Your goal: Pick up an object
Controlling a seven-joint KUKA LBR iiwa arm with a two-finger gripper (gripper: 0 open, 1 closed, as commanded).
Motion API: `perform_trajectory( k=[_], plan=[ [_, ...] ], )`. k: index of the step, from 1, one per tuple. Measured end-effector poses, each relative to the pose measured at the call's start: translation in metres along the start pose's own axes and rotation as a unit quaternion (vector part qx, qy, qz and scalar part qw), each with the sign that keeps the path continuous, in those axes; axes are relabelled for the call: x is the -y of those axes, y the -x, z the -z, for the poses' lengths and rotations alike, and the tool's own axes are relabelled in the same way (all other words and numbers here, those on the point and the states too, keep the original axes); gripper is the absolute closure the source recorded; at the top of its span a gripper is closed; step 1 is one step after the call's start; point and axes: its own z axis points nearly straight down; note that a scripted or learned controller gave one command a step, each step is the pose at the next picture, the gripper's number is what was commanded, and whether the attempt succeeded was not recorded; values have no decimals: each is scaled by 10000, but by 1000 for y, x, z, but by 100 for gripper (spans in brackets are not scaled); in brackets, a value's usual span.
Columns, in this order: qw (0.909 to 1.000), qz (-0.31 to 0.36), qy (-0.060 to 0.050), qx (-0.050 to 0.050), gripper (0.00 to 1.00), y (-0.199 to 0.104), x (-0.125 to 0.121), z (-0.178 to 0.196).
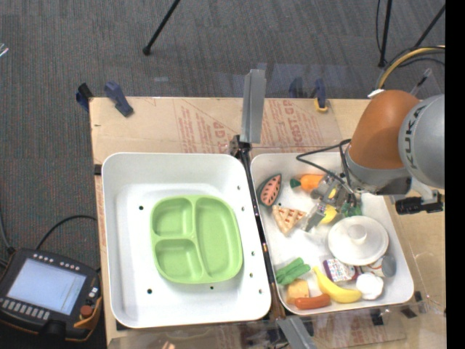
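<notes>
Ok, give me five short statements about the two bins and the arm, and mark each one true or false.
1. The green tray lies in the left bin. True.
2. The banana lies on the green tray. False: it lies in the right bin, near its front edge.
3. The pincer is over the right bin. True.
4. The watermelon slice lies in the left bin. False: it is in the right bin, near its left wall.
5. A white lid lies in the right bin. True.
</notes>
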Motion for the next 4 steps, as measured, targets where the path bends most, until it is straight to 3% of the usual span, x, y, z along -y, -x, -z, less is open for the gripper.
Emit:
perform_trajectory(
  k=[1, 2, 3, 4],
  plan=[
    [10000, 37, 4, 12, 100, 1, -2, 11],
    [9851, -1717, -6, 2, 100, -18, -28, 35],
    [9724, -2334, -11, -7, 100, -65, -28, -1],
    [9725, -2327, -13, -9, 0, -65, -28, -1]
  ],
)
